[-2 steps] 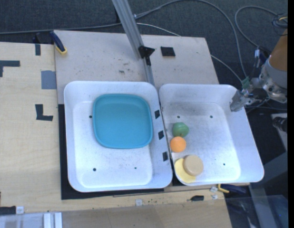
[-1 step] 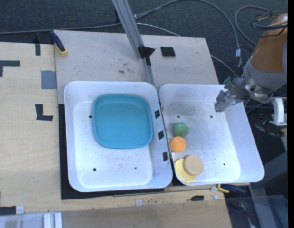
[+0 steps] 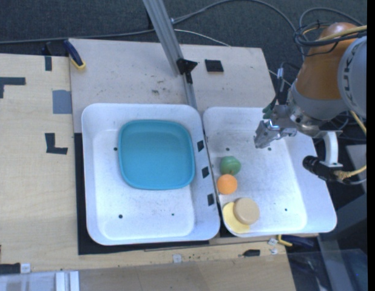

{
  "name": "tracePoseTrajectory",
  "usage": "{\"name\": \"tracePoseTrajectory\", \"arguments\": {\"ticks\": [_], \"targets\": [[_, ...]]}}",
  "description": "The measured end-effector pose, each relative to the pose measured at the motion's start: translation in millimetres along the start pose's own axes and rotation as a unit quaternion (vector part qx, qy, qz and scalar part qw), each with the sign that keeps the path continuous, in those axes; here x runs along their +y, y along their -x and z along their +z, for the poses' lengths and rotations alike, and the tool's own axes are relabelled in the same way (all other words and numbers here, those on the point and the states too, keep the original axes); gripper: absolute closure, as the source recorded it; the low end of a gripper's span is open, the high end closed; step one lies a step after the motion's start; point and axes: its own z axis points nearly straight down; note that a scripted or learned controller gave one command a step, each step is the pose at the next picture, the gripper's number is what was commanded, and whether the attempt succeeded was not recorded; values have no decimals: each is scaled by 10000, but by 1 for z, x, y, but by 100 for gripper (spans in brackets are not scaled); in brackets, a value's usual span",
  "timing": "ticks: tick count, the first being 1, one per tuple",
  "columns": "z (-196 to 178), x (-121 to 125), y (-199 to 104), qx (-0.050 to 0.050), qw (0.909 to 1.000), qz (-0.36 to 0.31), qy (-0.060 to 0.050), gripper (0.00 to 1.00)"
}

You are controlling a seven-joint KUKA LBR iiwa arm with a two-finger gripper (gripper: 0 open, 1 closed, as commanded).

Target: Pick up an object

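Approach phase, nothing grasped yet.
End effector (image 3: 264,136) hangs over the right bin (image 3: 297,217), right of frame centre; its open/closed state can't be told. Green ball (image 3: 230,165), orange ball (image 3: 227,184) and tan disc (image 3: 246,210) sit lower-left of it: all round, no long axis. Next: shift lower-left, descend.

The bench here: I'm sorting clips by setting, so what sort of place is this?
Probably a robotics lab: a robot arm over two white bins, loose cables on the floor, tape marks on the bench.
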Motion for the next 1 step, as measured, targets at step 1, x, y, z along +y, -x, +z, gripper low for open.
{"name": "tracePoseTrajectory", "arguments": {"ticks": [1], "targets": [[-11,-9,-52,1,10000,-3,9,100]]}}
